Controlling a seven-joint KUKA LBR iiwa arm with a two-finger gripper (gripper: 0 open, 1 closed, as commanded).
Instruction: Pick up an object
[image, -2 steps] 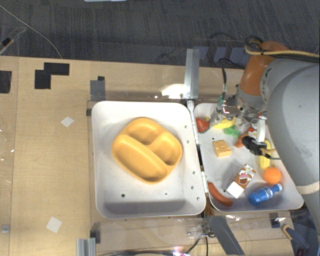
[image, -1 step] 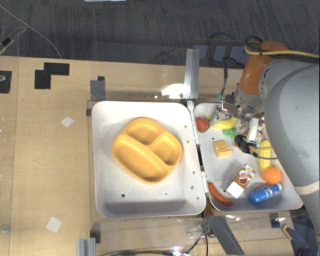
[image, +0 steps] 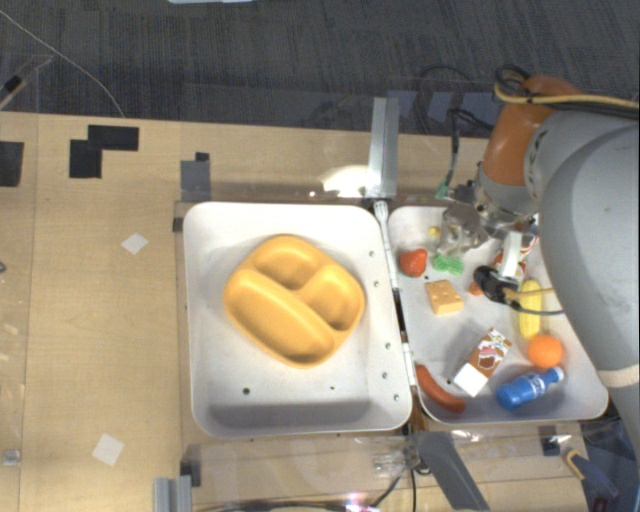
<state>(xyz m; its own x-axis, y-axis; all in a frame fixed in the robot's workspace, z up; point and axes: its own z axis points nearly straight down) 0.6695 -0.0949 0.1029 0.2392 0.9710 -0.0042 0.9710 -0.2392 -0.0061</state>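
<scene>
The gripper (image: 462, 232) hangs low at the right bin's (image: 590, 405) far wall; whether its fingers are apart I cannot tell. Just below it lies a small green piece (image: 448, 265), likely light, stiff and slippery; take it across the short side. A tomato (image: 413, 262) crowds its left; open floor lies nearer the cheese (image: 444, 297).

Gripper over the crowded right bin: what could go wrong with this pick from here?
The gripper hangs above small items packed close: a green piece, a red tomato-like toy and a tan cracker-like square. It may pinch two at once, or nudge one aside and close on nothing.
</scene>
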